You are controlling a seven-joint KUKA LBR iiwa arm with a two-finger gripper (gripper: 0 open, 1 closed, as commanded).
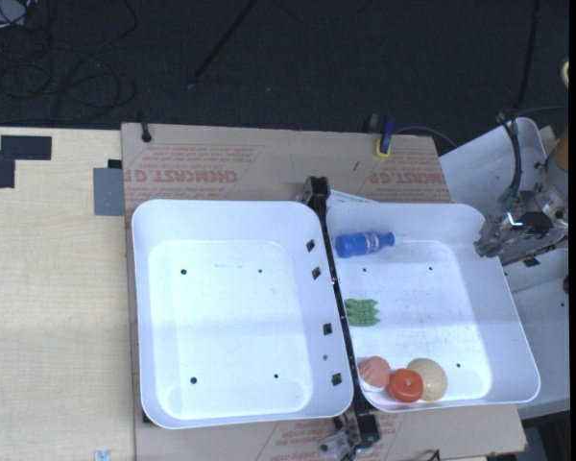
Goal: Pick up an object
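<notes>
A robot's gripper (504, 238) hangs over the right rim of the right bin (499, 305), apart from everything inside; whether it is spread or pressed together cannot be told from this angle. A blue bottle (364, 244) lies on its side near the bin's far left corner. A small green piece (362, 312) rests by the divider, and three round items, pink (373, 372), red (405, 385) and tan (428, 377), cluster at the near edge. The left bin (173, 229) sits beside it on the counter (48, 296). The bottle looks light, stiff and smooth, likely to roll; a pinch across its middle seems safest.
</notes>
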